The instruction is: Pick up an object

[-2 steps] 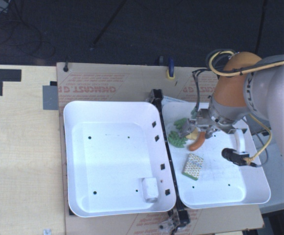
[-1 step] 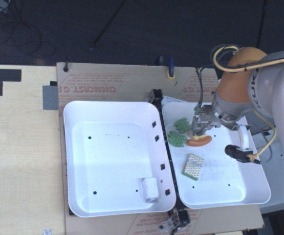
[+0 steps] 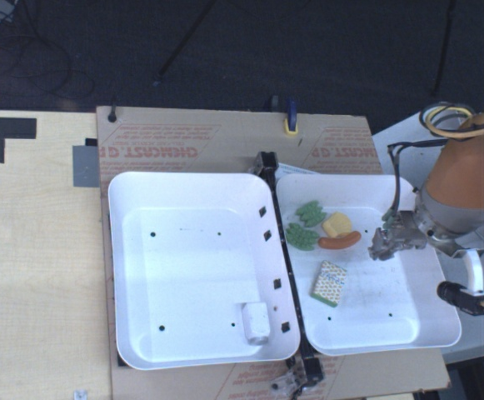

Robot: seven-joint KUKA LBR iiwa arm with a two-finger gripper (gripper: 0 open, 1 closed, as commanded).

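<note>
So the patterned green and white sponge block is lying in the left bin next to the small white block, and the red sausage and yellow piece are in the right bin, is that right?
Not quite. The camera view shows the patterned green and white sponge block lying in the right bin, below the red sausage and yellow piece. The small white block lies in the left bin.

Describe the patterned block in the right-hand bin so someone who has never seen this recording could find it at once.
Start at the right bin, the one the gripper reaches into. Below the cluster of green pieces, yellow piece and red-orange sausage shape lies the patterned block, tilted and apart from them. It alone is flat, rectangular and dotted, with a green edge.
</note>
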